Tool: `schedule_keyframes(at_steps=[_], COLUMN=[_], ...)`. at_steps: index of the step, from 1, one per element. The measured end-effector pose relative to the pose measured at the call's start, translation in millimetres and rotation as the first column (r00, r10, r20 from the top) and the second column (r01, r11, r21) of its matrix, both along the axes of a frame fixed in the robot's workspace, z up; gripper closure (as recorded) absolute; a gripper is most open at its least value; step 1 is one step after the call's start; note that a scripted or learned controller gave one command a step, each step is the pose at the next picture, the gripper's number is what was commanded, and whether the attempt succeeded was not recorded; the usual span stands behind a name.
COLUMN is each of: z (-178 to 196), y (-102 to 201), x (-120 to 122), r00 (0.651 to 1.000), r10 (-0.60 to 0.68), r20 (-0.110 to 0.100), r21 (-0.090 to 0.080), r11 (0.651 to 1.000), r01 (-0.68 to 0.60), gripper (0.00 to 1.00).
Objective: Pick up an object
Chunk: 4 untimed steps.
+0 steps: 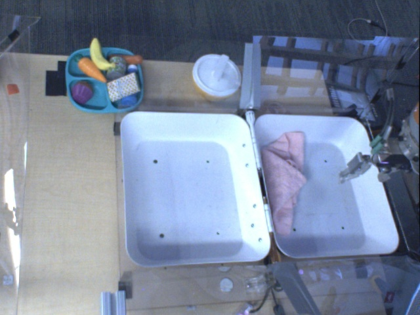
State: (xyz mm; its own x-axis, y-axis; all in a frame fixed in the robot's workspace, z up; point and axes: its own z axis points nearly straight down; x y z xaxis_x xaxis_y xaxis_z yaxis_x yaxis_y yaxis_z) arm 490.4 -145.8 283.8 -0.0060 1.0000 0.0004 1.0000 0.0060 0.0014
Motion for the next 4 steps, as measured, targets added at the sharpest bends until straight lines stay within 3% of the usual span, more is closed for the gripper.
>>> schedule_keyframes(at_steps=[1,2,3,4], z=[-133,-195,-182,-98], y=[41,49,50,96], x=[86,130,133,154], r00=[0.982,0.997,0.997,0.94], r10=[-0.19,0.079,0.08,0.34], r20=[-0.003,0.01,0.018,0.004], r21=[0.0,-0.002,-0.003,-0.003], r11=[0.982,0.997,0.997,0.94], r01=[0.19,-0.079,-0.08,-0.34], gripper=[0.0,0.0,1.0,1.0])
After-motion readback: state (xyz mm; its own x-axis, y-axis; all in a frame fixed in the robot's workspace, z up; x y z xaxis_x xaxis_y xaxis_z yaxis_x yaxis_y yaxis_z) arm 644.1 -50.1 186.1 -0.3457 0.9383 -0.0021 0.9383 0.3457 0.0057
